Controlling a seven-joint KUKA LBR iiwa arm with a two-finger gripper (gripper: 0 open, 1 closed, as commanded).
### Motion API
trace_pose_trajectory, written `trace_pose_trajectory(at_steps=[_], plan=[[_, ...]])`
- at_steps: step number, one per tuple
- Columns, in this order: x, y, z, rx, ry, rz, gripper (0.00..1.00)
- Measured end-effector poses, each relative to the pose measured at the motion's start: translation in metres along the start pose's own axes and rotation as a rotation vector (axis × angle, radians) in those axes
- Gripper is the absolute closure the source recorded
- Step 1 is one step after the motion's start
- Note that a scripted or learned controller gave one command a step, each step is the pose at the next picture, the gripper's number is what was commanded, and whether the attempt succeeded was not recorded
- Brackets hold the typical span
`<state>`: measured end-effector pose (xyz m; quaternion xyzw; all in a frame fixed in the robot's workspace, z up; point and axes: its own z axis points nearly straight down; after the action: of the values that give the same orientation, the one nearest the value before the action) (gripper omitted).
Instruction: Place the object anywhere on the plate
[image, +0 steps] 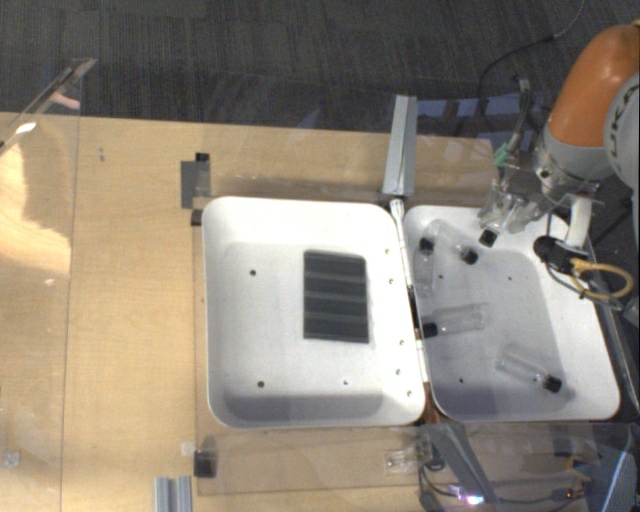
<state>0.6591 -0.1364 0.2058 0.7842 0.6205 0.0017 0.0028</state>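
Observation:
A dark ribbed rectangular plate (335, 295) lies flat in the middle of the left white bin (230, 390). Several clear vials with black caps lie in the right bin (590, 400). One vial (452, 320) sits by the divider and another vial (525, 368) is near the front right. A third vial (460, 250) rests at the back. My gripper (503, 213) hangs over the back edge of the right bin. A black-capped vial end (488, 237) shows right at its tip, and I cannot tell if it is held.
A grey metal post (401, 145) stands behind the seam between the bins. A yellow-tipped cable (580, 270) loops off the wrist over the right bin's right side. Small black brackets (197, 180) sit on the wooden bench by the left bin's corners.

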Motion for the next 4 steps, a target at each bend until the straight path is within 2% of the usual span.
trace_pose_trajectory(at_steps=[1,2,3,4], plan=[[0.039,0.001,0.082,-0.008,-0.001,-0.421,1.00],[0.083,-0.007,0.018,-0.005,0.002,-0.737,1.00],[0.145,-0.056,0.019,-0.003,0.004,-1.251,1.00],[0.201,-0.073,0.019,-0.003,0.004,-0.970,1.00]])
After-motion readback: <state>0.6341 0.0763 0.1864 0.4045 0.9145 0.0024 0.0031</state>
